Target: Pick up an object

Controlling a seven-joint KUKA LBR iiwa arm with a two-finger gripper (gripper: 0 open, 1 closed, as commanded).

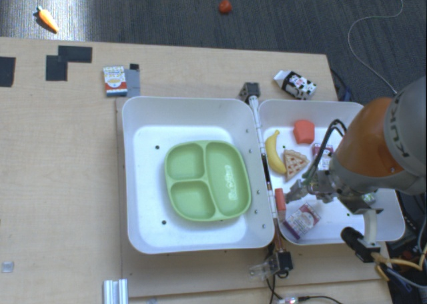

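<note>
Landmark: right bin.
Targets: banana, pizza slice, red block in its far half; clear packet in its near half.
Jaws: above the packet; opening cannot be told, nothing seen held.
Advice: centre on one item, descend vertically.

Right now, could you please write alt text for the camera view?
A grey and orange robot arm reaches over the right white bin, which holds a banana, a pizza slice and a red block. The left bin holds a green divided plate.
</note>
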